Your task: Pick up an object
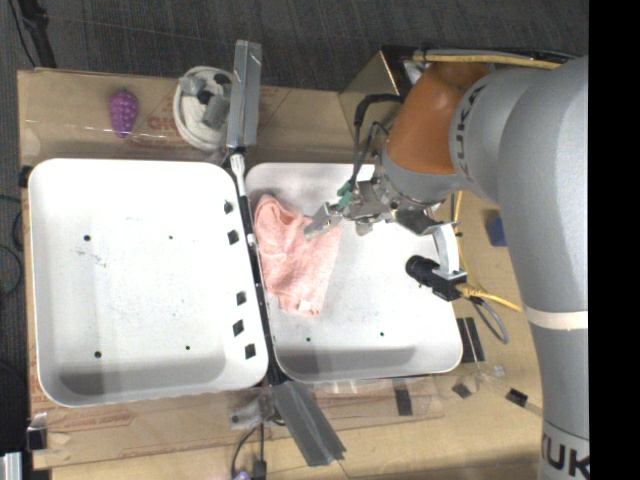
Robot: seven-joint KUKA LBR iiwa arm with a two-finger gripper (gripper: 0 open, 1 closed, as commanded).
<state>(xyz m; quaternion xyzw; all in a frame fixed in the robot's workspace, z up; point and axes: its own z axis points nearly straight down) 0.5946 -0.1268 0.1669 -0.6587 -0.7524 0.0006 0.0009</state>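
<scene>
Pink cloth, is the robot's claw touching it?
Cannot tell. In the camera view the gripper overlaps the upper right edge of the pink cloth, but from above it could be hovering over it.

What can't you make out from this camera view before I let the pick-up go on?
- Hand over the crumpled pink cloth: too small and cluttered to tell whether it touches the cloth.
- Right shallow white bin: its upper right corner is hidden by the grey arm.
- Small purple object on the bench: too small to identify.
- White coiled item: partly hidden by a grey bar.
</scene>
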